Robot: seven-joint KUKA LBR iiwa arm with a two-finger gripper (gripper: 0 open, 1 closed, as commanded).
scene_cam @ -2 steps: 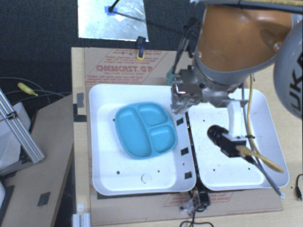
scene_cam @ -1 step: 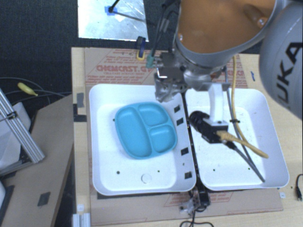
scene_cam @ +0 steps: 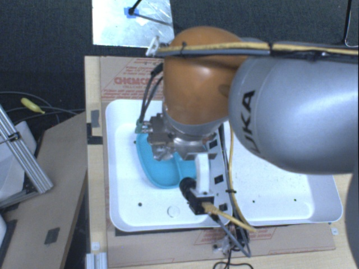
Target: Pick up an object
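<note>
Arm low over left bin, hiding blue object. Hand state: cannot tell. Risk: smooth curved object slipping out.

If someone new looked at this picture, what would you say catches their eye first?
The big grey arm with its orange band dominates, reaching in from the right over the left bin. Below its wrist, a bright blue object lies in that bin, partly hidden by the arm. A shiny foil sheet sits beyond the bins at the top.
</note>
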